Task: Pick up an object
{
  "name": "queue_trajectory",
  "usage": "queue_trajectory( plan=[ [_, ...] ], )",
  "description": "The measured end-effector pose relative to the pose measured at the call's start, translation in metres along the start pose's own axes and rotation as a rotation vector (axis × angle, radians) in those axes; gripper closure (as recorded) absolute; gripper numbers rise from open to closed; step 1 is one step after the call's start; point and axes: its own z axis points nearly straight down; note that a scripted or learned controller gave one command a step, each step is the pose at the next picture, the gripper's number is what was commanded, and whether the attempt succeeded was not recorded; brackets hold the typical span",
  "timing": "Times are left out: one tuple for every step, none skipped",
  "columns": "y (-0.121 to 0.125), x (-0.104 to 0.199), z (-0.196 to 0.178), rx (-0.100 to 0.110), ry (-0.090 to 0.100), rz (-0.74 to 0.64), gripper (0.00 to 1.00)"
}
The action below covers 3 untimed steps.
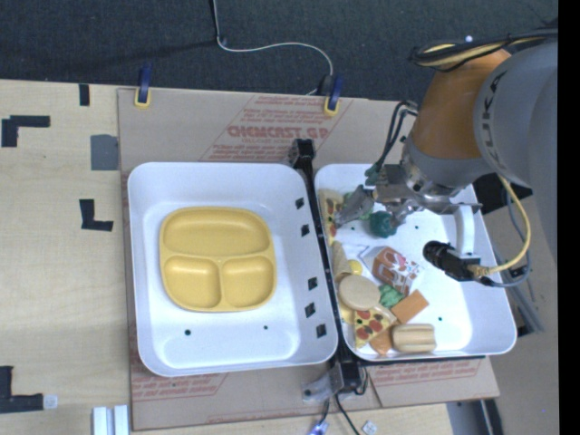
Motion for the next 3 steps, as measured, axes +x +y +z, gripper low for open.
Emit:
queue_trajectory(
  plan=[
    [-0.008,-0.052,0.072,0.006,-0.001,0.005,0.0],
    [-0.02,-0.045,0.122,-0.015,-0.003,0.001,0.0],
    [-0.017,-0.042,0.108,-0.02,0.003,-0.003,1.0]
  ],
)
